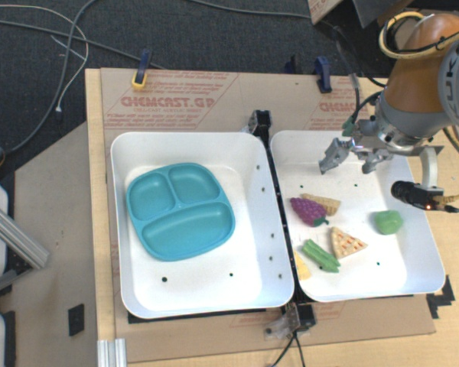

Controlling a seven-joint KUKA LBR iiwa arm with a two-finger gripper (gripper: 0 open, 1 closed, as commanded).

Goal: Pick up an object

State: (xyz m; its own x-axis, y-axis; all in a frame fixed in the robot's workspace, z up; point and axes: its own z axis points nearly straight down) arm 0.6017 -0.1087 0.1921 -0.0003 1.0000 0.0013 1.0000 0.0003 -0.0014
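**Gripper spread open above the right bin, toys untouched**

I take the black divider clamp (259,120), at the far end of the seam between the two bins, as my landmark. Well to its left and nearer to me sits the left bin (138,147), and inside it lies a teal divided plate (181,209), flat on the bin floor, with three compartments facing up.

Right of the clamp is the right bin (421,277). The toy food is gathered in its middle and near part, all of it nearer to me than the clamp. First, right of the seam, comes a small yellow piece (301,266) against the bin's left wall. Next, a purple grape bunch (309,210) lies touching a tan wedge (326,202) just behind it. Nearer to me is a green bean pod (321,255), just beside a triangular cracker (347,244). Further right, apart from the rest, sits a green round toy (388,222).

The gripper (351,159) hangs over the far part of the right bin, right of the clamp. Its fingers are spread apart with nothing between them. It is well clear of the grape bunch.
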